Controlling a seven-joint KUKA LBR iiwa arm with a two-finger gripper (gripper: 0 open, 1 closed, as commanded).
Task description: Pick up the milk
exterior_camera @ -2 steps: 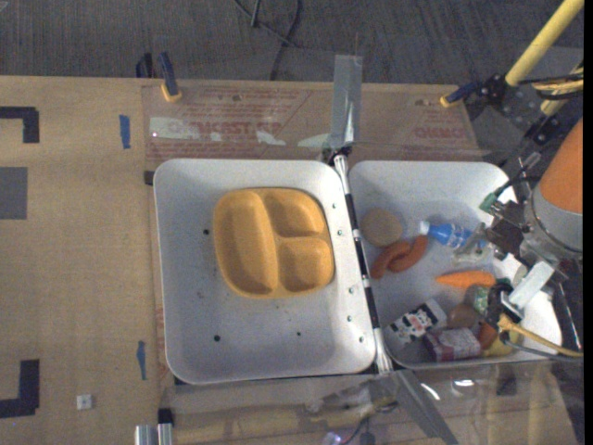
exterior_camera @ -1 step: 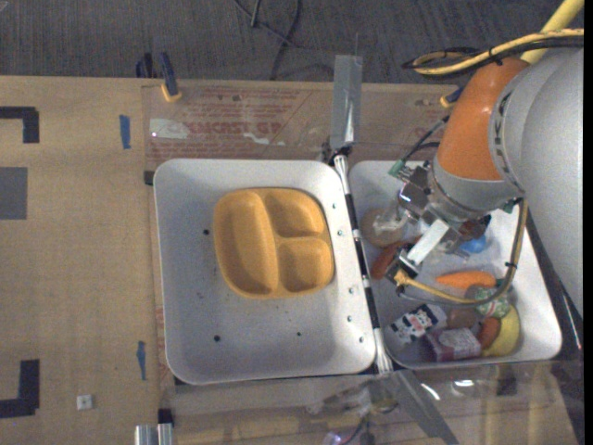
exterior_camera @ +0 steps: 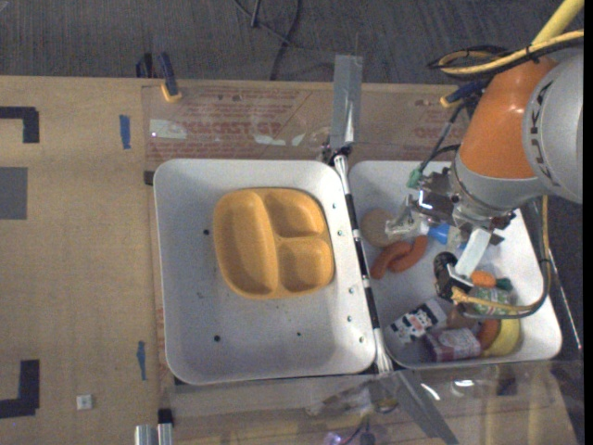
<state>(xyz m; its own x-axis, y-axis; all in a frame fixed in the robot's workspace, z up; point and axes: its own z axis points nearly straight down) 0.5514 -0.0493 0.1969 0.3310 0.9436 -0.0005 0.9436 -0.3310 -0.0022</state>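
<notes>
Over rt bin (exterior_camera: pixel 384 188), jaws near sausage (exterior_camera: pixel 398 256), apart from milk (exterior_camera: pixel 419 322); gap width: can't tell.

Even, diffuse overhead light, pale sheen on the left bin (exterior_camera: pixel 185 323), slightly soft focus

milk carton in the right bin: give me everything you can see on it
The milk carton is a small box, white with black cow-style patches, and looks like printed card. It lies on the floor of the right bin, near the bin's lower wall in the view and skewed to it. A pinkish carton sits close on its right; whether they touch cannot be told.
</notes>
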